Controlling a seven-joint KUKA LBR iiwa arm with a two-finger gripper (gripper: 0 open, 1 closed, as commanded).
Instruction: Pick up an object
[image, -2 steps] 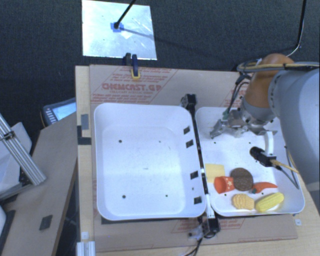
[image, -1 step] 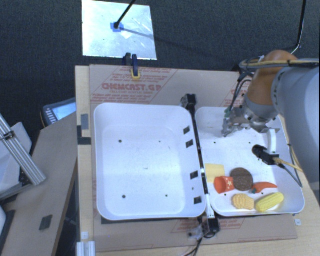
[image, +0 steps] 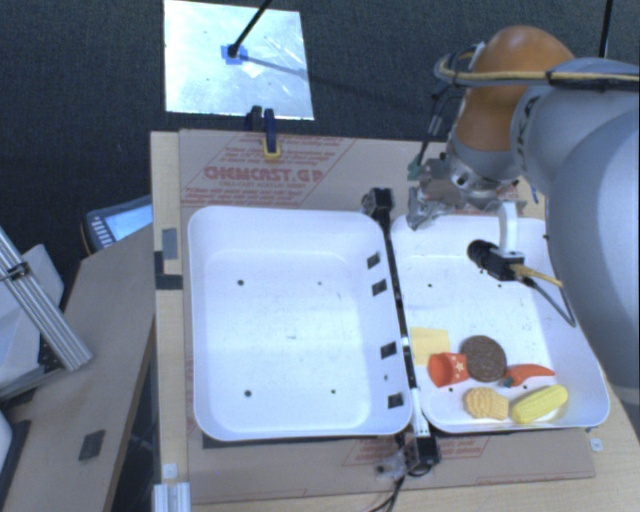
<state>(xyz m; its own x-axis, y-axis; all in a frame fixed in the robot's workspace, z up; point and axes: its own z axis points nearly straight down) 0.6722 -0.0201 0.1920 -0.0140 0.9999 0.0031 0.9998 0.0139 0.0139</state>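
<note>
Camera view: cardboard sheet (image: 270, 165) reads "CHEMCAST".

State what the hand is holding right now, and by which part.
Nothing can be seen held. The hand hangs over the far edge of the right bin, well away from the toy food lying at the bin's near end.

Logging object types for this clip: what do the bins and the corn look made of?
Bins: likely thin moulded plastic, white, slightly glossy, with rounded corners and raised rims. Corn: probably a plastic toy, smooth uniform yellow with a soft sheen; rubber can't be excluded.
</note>
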